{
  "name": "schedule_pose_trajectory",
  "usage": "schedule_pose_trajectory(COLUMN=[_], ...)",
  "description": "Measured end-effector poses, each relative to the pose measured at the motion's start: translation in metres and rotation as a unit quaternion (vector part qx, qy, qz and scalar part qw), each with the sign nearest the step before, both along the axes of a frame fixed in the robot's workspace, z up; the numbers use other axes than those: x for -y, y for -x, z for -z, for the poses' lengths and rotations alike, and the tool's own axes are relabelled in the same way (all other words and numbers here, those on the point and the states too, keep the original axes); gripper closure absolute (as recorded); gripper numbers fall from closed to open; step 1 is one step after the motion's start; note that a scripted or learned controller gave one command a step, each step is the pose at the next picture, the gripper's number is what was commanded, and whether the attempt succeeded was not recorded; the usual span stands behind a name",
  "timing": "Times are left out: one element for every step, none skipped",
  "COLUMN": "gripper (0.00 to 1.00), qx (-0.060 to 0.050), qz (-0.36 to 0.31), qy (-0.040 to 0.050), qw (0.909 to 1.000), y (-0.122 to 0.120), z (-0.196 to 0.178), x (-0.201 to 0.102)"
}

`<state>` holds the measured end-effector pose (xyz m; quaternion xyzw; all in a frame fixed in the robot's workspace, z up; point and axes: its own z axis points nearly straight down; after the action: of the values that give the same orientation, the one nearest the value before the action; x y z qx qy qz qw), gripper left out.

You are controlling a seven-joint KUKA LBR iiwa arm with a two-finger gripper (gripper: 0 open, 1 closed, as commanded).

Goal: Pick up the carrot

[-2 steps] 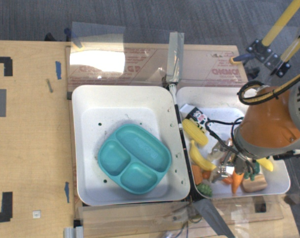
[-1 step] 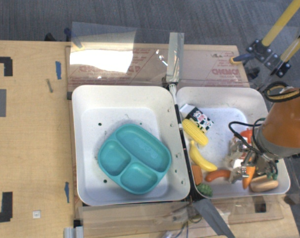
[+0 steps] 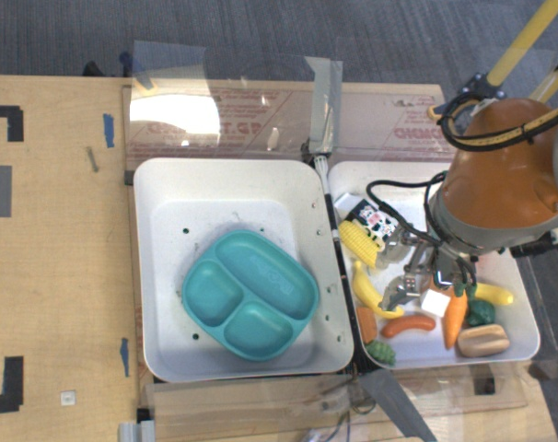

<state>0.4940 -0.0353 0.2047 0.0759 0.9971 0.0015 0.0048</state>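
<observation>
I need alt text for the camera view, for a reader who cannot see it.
A grey and orange robot arm lowers its gripper into the right white bin of toy food, just left of the orange carrot. Corn, a banana and a hot dog lie nearby. The left bin holds a teal divided plate.

One fixed camera above the bench (image 3: pixel 58 247), slanting down over both bins (image 3: pixel 159 191).

The arm (image 3: pixel 496 168) presents a broad orange band over a grey wrist section. Black cables loop above the band. Below it, the gripper (image 3: pixel 419 282) is bare metal, silver-grey, with dark fittings.
</observation>
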Motion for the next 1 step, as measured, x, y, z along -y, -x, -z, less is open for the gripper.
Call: schedule_pose_trajectory(gripper=[1.0], qx=[-0.005], qz=[-0.049], qy=[0.0017], qw=[0.9988], y=[-0.0474], z=[0.089], x=[0.1043])
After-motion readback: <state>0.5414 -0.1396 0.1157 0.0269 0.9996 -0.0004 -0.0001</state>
